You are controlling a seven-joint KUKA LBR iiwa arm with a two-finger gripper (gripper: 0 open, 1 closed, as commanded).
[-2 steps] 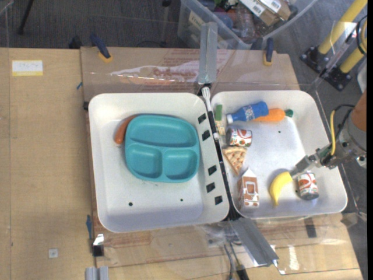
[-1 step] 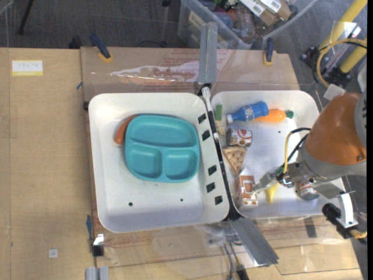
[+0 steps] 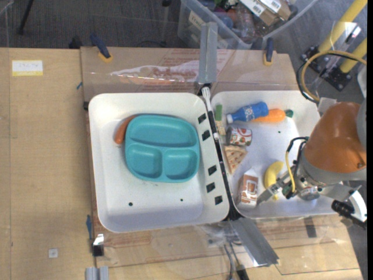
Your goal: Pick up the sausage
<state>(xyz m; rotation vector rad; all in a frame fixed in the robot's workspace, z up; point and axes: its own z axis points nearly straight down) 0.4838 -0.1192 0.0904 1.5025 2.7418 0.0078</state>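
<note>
In the camera view, the gripper is seen low in the right bin beside a yellow item, its grasp unclear, so the sausage, tucked behind the teal plate in the left bin, could be missed.

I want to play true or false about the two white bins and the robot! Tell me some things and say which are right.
1. The teal plate lies in the left bin. True.
2. The sausage sits in the right bin. False: it peeks out at the plate's left edge, in the left bin.
3. The pincer is over the right bin, near the banana. True.
4. The blue bottle lies on the plate. False: it lies in the right bin, beside the carrot.
</note>
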